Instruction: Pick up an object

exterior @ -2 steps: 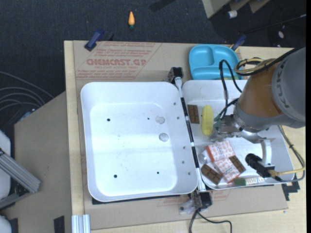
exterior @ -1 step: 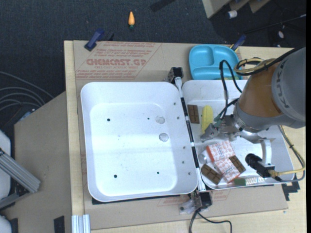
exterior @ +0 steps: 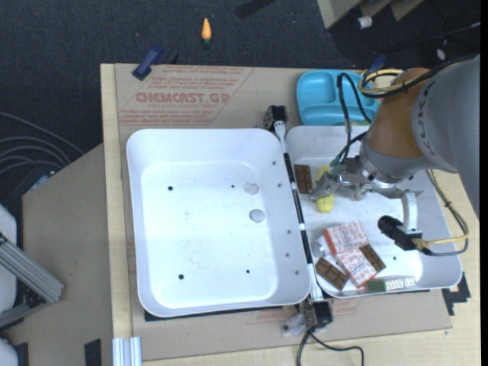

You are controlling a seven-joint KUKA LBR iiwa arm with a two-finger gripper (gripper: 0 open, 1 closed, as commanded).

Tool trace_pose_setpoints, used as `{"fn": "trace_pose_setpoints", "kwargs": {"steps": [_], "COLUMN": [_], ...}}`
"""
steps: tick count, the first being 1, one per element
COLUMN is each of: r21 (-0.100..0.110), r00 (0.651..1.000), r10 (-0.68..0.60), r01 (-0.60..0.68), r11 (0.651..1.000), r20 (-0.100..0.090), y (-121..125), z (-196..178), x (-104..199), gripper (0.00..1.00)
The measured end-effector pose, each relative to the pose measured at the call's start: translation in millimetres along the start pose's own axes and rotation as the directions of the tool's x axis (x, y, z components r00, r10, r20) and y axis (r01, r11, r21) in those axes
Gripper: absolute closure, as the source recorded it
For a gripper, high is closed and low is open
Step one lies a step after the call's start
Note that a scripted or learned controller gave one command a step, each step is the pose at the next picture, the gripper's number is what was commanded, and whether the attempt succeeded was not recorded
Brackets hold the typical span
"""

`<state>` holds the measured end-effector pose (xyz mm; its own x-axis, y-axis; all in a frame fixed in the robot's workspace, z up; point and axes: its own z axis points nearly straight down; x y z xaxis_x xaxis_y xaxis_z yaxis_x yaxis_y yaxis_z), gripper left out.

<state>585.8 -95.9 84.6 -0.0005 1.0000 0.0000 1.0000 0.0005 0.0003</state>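
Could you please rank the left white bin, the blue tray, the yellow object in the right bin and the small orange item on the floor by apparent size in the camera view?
1. left white bin
2. blue tray
3. yellow object
4. orange item; it lies farther away on the floor, so it is possibly comparable to the yellow object.

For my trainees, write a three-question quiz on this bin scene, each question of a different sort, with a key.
1. True or false: the gripper is over the left bin.
2. Which lies by the gripper? A) yellow object B) orange carrot C) blue clip
3. Fill in: the blue tray sits beyond the ____ bin.

Key: 1 false; 2 A; 3 right
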Motion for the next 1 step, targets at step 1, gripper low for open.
{"fn": "trace_pose_setpoints", "kwargs": {"steps": [1], "r21": [-0.002], "r00": [1.0], "r10": [0.0], "r01": [0.0], "r11": [1.0], "r20": [0.0], "y": [0.4], "z": [-10.0], "x": [0.1], "gripper": [1.0]}}
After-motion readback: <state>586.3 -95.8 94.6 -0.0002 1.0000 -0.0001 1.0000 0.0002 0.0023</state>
